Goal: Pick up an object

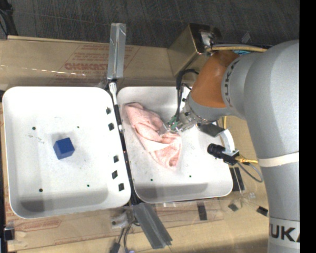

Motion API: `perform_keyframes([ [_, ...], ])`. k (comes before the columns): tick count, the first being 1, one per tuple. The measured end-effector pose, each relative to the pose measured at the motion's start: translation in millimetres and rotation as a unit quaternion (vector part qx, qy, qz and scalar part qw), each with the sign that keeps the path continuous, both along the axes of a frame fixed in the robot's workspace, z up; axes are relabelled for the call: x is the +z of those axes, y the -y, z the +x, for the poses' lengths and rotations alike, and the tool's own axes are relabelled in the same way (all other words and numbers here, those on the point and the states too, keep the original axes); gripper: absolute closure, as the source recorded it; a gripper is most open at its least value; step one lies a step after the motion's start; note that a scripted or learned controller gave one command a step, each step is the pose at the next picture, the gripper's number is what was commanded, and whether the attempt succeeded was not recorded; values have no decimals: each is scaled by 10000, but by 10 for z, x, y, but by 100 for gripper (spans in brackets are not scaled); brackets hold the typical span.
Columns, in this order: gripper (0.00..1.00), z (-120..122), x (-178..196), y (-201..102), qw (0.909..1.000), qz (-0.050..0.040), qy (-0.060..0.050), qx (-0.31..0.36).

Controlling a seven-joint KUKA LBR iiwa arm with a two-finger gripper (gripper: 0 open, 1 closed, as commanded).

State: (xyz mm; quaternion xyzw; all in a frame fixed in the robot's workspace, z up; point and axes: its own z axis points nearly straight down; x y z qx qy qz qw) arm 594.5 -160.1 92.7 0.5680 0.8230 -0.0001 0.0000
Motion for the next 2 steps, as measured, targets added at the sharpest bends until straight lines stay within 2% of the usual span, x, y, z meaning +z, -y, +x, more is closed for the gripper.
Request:
perform_keyframes([
  [1, 100, 8, 1593, -994, 10000, 1, -4, -78],
  [2, 100, 622, 985, -1141, 9981, -2, -6, 608],
])
